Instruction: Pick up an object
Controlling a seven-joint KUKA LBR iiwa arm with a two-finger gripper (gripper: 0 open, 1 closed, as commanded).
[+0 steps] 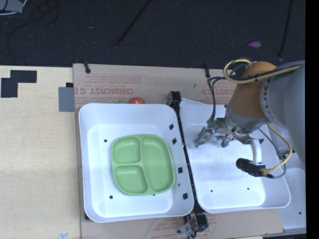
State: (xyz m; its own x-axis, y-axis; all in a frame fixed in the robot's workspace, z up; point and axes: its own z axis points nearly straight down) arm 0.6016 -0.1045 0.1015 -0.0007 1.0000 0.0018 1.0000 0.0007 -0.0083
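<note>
A green divided plate (143, 164) lies flat in the middle of the left bin (94, 128). My gripper (213, 136) hangs over the back left part of the right bin (234, 198), close to the divider between the bins. Its grey fingers (201, 137) are spread apart with nothing between them. The orange band (251, 91) and the grey arm rise from it toward the right edge. The gripper stands well to the right of the plate and does not touch it.
A small red object (136, 101) with a bit of green beside it sits behind the left bin's back rim. A black plug on a yellow cable (250, 166) hangs from the arm over the right bin. A black clip (174, 97) marks the divider's far end.
</note>
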